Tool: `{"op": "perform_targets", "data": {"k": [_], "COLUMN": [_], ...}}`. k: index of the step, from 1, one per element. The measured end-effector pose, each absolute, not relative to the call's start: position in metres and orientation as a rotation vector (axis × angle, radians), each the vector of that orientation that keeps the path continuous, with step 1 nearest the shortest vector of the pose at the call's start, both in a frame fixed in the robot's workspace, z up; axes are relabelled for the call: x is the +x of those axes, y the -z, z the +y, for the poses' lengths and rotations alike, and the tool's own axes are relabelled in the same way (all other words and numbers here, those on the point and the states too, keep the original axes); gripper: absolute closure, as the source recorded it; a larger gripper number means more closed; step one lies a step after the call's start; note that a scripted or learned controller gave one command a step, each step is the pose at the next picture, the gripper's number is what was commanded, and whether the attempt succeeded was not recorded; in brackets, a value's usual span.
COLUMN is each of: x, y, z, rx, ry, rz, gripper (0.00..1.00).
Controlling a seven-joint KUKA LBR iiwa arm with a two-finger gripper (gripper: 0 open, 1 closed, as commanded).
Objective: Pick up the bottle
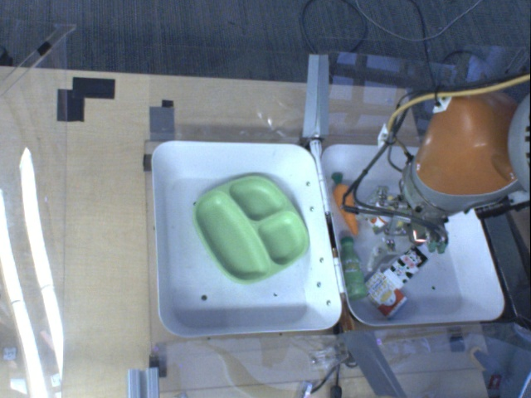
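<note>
A: Nearest the lens, at six o'clock in the right bin [473, 305], what lies there?

B: A small carton [386, 293]. The green bottle [353, 268] lies just beside it at nine o'clock, touching the bin's left wall.

A: And the gripper [402, 226]?

B: It hangs at two o'clock from the bottle; whether the claw is apart or together cannot be told.

A: The risk?

B: Probably a finger striking the wall, or closing on the carton or the orange item [347, 207].

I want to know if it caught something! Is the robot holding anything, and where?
It cannot be told: the gripper hangs over the right bin among small items, its tips hidden. The green bottle lies apart, by the bin's left wall.
</note>
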State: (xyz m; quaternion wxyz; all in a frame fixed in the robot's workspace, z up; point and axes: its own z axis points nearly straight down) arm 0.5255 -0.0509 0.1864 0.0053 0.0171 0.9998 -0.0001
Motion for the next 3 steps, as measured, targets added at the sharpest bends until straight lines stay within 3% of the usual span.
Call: {"op": "perform_targets", "data": {"k": [1,2,3], "x": [0.488,0.581,0.555], "y": [-0.185,-0.186,-0.186], "z": [0.006,0.006,0.067], "rx": [0.222,0.463,0.599], "ry": [-0.003,-0.003,-0.005], "rz": [3.127,3.099,3.078], "gripper": [0.0,0.0,0.0]}}
